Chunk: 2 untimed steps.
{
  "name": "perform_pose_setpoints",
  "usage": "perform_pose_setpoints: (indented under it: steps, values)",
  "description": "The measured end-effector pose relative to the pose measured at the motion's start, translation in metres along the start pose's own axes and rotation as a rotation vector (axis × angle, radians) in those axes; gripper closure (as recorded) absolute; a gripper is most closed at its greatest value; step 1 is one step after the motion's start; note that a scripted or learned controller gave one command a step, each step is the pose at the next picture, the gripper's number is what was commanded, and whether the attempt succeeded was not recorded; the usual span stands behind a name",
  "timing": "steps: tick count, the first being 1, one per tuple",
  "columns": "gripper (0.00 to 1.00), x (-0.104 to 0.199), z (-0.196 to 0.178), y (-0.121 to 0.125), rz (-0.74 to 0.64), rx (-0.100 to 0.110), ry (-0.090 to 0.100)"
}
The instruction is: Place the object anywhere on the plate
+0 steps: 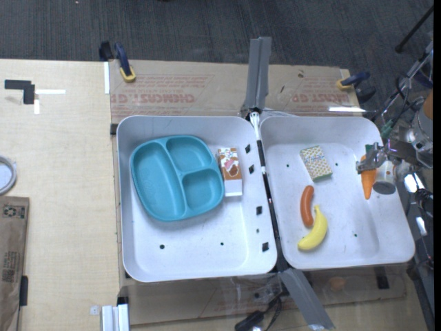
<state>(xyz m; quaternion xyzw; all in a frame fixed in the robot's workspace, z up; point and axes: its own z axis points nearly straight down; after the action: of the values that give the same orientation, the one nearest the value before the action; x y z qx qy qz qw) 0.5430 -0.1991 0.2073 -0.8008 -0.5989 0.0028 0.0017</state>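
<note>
Carrot [368, 183]: orange and tapered, hanging point-down over the right edge of the right bin, near its far right corner; its upper end sits between the fingers of the gripper, and it is well apart from the plate
Bench [55, 150]: pale wood, bearing both bins side by side, with bare wood to the left
Cardboard sheet [179, 88]: brown with red print, lying under and behind the bins, held at its two far corners by clamps
Left bin [186, 254]: shallow and white, holding the plate and a small carton
Right bin [344, 250]: shallow and white, touching the left bin along the middle divider, holding the block, the sausage and the banana
Arm [413, 135]: grey, reaching in from the right edge of the view, above the right bin's right wall
Plate [178, 178]: blue, with three compartments, lying flat in the far left part of the left bin, slightly turned
Gripper [373, 161]: at the end of the arm, above the right side of the right bin, closed narrowly around the top of the carrot
Banana [314, 231]: yellow and curved, in the middle of the right bin, its upper end just beside the sausage's lower end
Sausage [307, 206]: red-orange, lying lengthwise between the block and the banana
Carton [229, 165]: small, printed in red and white, just beside the plate's right rim
Block [315, 163]: small and squarish, pale with a speckled pattern, in the far part of the right bin, apart from the sausage
</note>
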Motion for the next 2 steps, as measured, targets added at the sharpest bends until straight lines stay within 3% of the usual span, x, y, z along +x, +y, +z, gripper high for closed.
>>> perform_pose_setpoints:
  steps: [1, 2]
  values:
    - [1.0, 0.095, 0.006, 0.006, -0.256, -0.004, 0.0]
    - [1.0, 0.153, -0.018, -0.018, -0.448, -0.004, 0.0]
